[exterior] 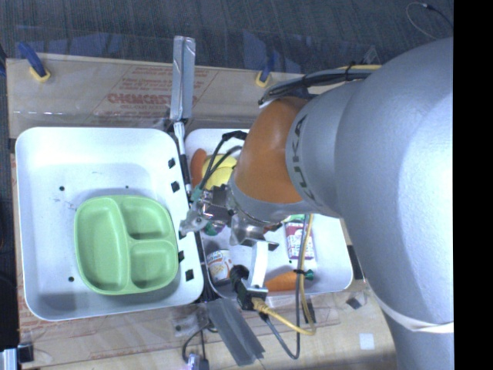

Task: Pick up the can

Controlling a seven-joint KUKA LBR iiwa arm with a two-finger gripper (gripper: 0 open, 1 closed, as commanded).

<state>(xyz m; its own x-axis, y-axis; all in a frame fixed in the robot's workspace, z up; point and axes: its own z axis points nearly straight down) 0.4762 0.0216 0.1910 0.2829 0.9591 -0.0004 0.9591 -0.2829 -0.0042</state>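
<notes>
Two shallow white bins sit side by side on the bench. The left bin (pixel 46 206) holds one item: a light green divided tray (pixel 127 243) with three compartments, lying flat toward the near side; nothing shows in its compartments. The right bin (pixel 339 272) is largely covered by the arm (pixel 362 153), which reaches in from the right, its orange band (pixel 266 160) over the bin's middle. The gripper (pixel 202 216) is low at the right bin's left wall; whether it is wide or narrow cannot be told. The can (pixel 219 265) lies in the right bin's near left corner, just near of the gripper. Also in this bin: a yellow item (pixel 218 169) and an orange item (pixel 199 163) at the far left, a labelled tube (pixel 296 239) right of centre, and an orange carrot-like item (pixel 283 281) at the near edge.
</notes>
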